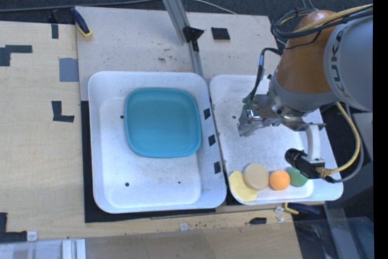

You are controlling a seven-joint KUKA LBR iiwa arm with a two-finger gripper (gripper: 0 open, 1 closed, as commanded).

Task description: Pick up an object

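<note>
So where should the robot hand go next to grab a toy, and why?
Probably toward the near edge of the right bin. The gripper hangs over bare bin floor, while the orange ball, tan round piece, yellow piece and green piece all sit bunched along that edge.

Gripper (pixel 247 125) above right bin (pixel 227 94)

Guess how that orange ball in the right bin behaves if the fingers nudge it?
The orange ball looks round and smooth, so it would likely roll. It sits between a tan disc and a green piece near the bin's front wall, which may hem it in. The gripper is apart from it.
</note>
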